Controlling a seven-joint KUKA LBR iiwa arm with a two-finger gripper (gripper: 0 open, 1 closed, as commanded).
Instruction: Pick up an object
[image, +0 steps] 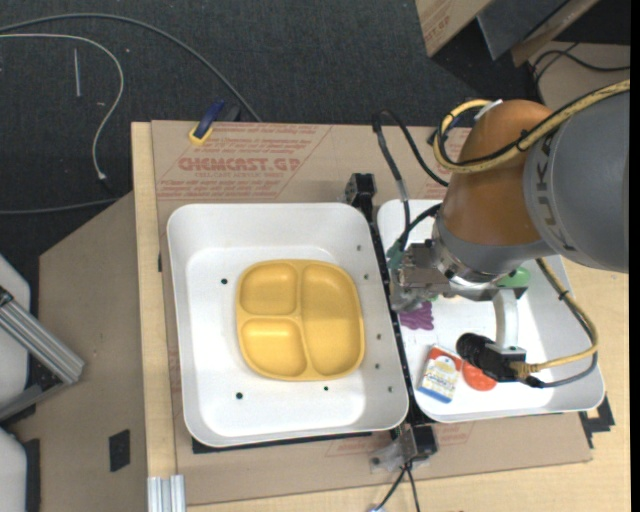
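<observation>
- Purple lump (418, 318) lies in the right bin (565, 392), close to that bin's left wall and just below the gripper (410, 278) as we see it.
- We cannot tell whether the gripper is spread or pressed together: the wrist above covers it.
- Near the lump we see a white packet (438, 375) towards the bin's near edge. An orange piece (478, 377) sits just beside the packet, and a green piece (515, 277) is partly under the arm (590, 180).
- That grey arm and its orange band (495, 175) cover most of the far half of the right bin.
- In the left bin (200, 260) a yellow divided plate (300, 318) sits in the middle. It is well apart from the lump, with both bins' walls between them.
- We find the lump small and ragged, and we cannot tell which way its long axis runs. The packet's long side runs roughly from the near edge to the far edge, a little tilted.
- Both bins rest on cardboard (250, 165) with red print, laid over a pale bench (90, 290).
- Beyond the bench we see dark carpet (280, 50) with a white cable (105, 140) on it. A blue clip (208, 120) grips the cardboard's far edge.
</observation>
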